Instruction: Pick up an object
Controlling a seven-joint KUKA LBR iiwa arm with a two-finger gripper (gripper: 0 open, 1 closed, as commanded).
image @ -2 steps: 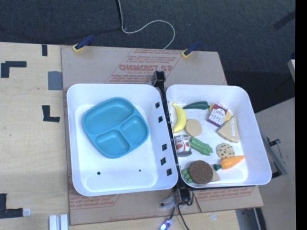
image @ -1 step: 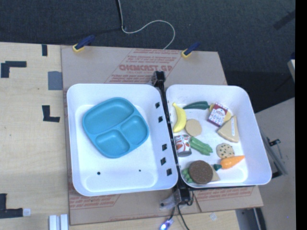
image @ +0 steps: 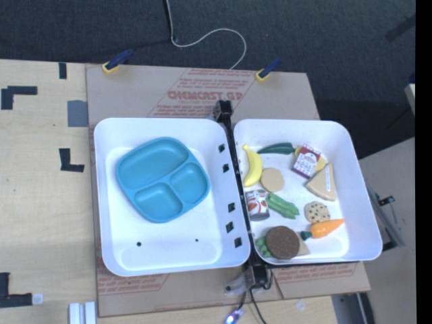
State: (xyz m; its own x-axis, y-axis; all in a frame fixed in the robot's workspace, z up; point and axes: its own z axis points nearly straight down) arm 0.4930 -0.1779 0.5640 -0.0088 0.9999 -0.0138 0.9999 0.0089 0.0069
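Note:
The right bin [image: 351,154] holds several toy foods. A yellow banana [image: 252,166] lies at its left side beside a tan round cracker [image: 273,179]. A dark green pepper [image: 276,148] is at the back, with a red box [image: 306,160] and a pale sandwich wedge [image: 323,183] to its right. A small can [image: 256,204] and a green pea pod [image: 282,205] sit in the middle. A chocolate cookie [image: 316,212], an orange carrot [image: 326,228] and a brown burger patty [image: 282,242] lie near the front.
The left bin [image: 111,245] holds a blue divided plate [image: 163,178]. Both bins rest on a cardboard sheet [image: 202,90] held by two clamps [image: 117,61] at its far edge. A white cable [image: 202,39] runs across the dark floor behind.

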